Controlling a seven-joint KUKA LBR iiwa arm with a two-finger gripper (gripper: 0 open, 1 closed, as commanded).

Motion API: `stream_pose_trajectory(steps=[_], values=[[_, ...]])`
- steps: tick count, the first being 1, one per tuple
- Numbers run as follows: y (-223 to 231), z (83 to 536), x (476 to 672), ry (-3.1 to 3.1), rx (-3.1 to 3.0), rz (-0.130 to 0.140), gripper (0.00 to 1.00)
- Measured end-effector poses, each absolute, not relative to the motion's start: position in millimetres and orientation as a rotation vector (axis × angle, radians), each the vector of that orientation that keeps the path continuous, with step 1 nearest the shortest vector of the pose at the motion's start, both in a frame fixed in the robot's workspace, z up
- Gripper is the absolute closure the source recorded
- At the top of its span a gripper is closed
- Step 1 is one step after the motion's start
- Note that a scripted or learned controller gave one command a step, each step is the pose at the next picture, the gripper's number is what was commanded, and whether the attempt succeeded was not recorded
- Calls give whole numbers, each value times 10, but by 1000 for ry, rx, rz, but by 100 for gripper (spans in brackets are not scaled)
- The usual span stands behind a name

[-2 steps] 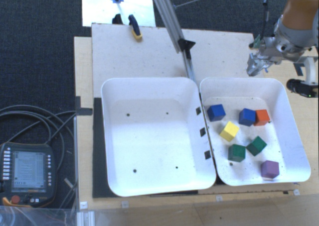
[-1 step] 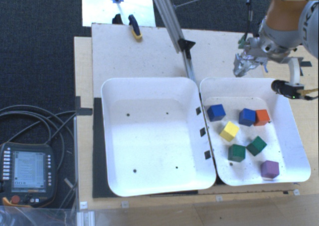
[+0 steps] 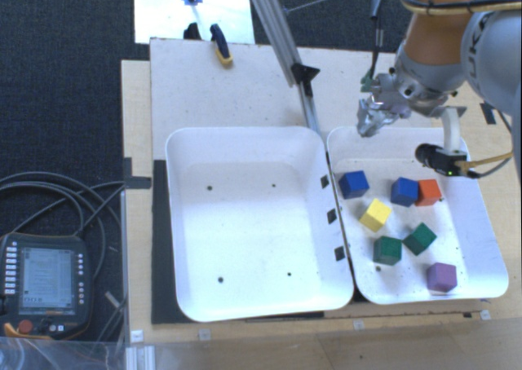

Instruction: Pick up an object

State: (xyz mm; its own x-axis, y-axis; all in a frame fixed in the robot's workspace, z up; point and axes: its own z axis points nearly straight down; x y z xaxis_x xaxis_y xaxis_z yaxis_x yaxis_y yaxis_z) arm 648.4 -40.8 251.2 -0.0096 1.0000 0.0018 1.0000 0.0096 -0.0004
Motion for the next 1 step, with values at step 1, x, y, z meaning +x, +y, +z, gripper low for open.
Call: stream_pose_trajectory(steps=[1], values=[[166,2481,6423,-2233,-2208,-3,100]])
